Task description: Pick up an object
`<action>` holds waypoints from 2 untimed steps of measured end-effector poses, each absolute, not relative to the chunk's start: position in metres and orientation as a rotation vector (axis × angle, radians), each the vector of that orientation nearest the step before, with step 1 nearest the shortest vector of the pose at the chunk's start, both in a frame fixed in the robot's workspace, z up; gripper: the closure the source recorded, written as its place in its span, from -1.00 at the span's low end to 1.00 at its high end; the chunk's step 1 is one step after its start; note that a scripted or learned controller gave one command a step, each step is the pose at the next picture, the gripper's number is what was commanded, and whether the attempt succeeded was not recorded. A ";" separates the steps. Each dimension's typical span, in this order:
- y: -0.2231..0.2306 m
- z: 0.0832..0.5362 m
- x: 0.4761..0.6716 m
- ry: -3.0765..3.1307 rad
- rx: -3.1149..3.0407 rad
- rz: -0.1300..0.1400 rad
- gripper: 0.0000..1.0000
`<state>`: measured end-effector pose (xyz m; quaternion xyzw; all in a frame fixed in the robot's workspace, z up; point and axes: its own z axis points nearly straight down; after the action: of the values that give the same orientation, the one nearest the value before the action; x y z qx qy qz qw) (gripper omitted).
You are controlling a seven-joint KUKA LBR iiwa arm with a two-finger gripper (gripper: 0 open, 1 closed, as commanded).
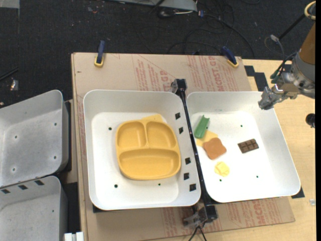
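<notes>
Nothing picked yet: pincer (266, 100) hangs at the right white bin's (281, 134) far corner, carrying nothing, its state unclear, with the brown chocolate-bar piece (248, 146) nearest below-left, the tan toast-shaped piece (214, 148) and green wedge (201, 126) further left.

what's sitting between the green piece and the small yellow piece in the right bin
In the camera view, the orange-brown piece lies between the green piece and the small yellow piece.
</notes>
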<state>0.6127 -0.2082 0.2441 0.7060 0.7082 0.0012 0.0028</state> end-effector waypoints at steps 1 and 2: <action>-0.160 0.252 0.598 2.227 2.217 0.000 1.00; -0.101 0.248 0.582 2.227 2.218 -0.002 1.00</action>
<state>0.5825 -0.1007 0.2484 0.7057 0.7085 -0.0006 -0.0006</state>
